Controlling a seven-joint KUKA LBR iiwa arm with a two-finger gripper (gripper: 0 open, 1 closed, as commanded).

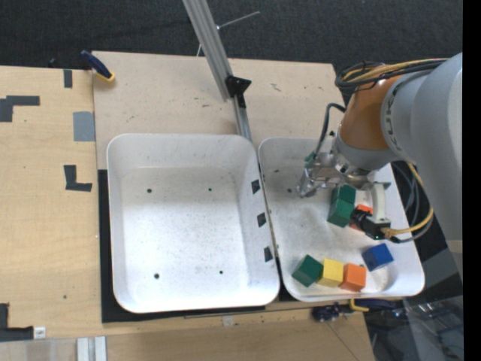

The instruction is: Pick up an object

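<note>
Five blocks lie in right bin (289,156). Gripper (310,186) sits low over bin floor, jaw state unreadable. Dark green block (342,206) just beside it, apart from the front row.

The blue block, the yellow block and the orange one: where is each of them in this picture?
blue block (377,256): camera view, middle of its top face.
yellow block (332,271): camera view, middle of its top face.
orange block (354,276): camera view, middle of its top face.
</note>
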